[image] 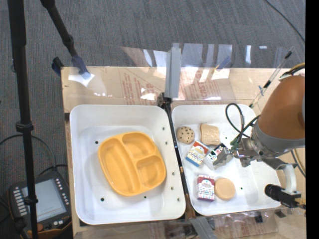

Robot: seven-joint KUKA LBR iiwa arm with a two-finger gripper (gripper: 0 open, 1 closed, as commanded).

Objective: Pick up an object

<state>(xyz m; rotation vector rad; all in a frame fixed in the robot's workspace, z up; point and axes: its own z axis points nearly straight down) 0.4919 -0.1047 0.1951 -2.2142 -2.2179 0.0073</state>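
Camera view: arm over right bin, left bin has yellow tray. Gripper low beside small carton, near blue-red box; grip state can't be told. Approach step; next needs closing squarely, then lift.

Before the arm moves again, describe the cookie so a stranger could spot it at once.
Look in the right white bin, not the left one holding the yellow divided tray. Go to its upper left corner, close to the wall between the bins. The cookie is small, round, tan and dotted with dark chips, unlike the plain bread slice beside it and the smooth round disc lower down.
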